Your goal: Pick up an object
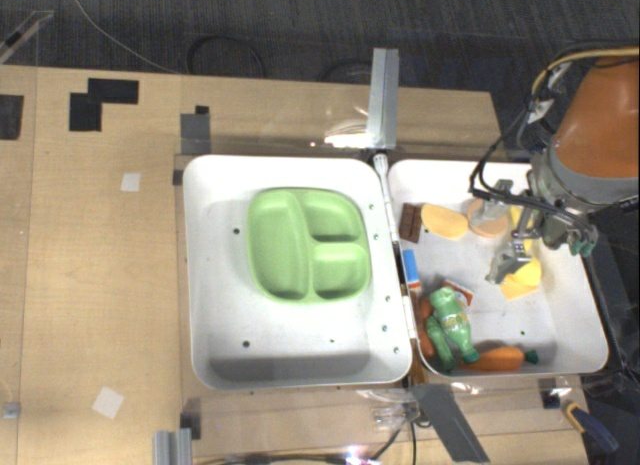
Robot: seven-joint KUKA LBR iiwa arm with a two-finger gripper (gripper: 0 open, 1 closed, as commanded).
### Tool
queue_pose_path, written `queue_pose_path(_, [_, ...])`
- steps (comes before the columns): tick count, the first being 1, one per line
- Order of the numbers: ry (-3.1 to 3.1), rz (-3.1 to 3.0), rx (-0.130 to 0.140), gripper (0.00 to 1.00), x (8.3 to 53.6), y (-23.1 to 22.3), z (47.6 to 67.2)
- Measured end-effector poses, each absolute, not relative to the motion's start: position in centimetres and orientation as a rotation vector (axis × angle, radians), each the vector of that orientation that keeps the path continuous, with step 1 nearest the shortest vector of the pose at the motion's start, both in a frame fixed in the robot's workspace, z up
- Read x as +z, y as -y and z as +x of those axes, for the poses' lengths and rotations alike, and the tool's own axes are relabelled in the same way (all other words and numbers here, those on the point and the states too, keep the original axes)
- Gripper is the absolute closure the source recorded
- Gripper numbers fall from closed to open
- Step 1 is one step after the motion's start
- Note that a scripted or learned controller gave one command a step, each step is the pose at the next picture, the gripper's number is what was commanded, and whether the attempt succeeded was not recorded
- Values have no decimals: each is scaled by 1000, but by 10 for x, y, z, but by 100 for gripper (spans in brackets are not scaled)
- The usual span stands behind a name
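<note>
Look at your big grey arm [598, 128] first. It comes in from the right and bends down over the right bin [590, 348]. The left bin [215, 353] holds a green tray [305, 243] with three parts. Your gripper [512, 253] hangs low in the right bin, and you cannot tell how it stands. A yellow piece [524, 278] lies just under it, maybe touching. A green bottle [452, 323] and a carrot [495, 358] lie near the front wall.
</note>
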State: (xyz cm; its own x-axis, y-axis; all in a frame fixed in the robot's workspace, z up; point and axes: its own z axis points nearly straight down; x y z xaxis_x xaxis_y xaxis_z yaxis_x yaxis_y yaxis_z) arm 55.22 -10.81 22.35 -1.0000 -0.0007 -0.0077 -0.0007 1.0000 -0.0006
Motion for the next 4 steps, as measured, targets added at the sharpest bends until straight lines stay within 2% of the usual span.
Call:
queue_pose_path(1, [-3132,8,-2,0,97,160,534])
queue_pose_path(2, [-3119,59,-7,0,91,128,506])
queue_pose_path(3, [-3111,181,-11,0,91,93,498])
queue_pose_path(4, [-3123,36,-4,0,91,134,543])
